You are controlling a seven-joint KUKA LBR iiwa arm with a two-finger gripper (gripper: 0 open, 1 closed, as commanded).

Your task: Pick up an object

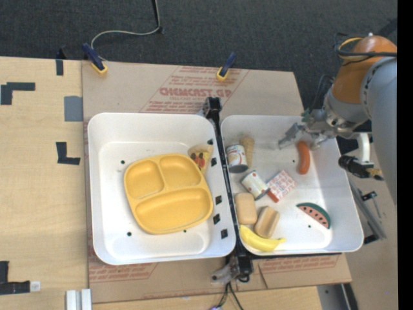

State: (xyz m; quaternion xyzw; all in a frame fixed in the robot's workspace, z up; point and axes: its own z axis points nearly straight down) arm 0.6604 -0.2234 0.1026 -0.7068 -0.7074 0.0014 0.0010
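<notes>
Orange sausage (302, 157) just under pincer (301, 133), grip state unclear; can (235, 157), carton (280, 185), watermelon slice (313, 214) nearby

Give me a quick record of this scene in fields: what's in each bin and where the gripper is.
left bin: yellow divided plate, small toy food piece at its upper right corner
right bin: hot dog, small can, watermelon slice, banana, two bread pieces, red-and-white packet
gripper: over the right bin's upper right, just above the hot dog
held: nothing visible between the fingers
</notes>
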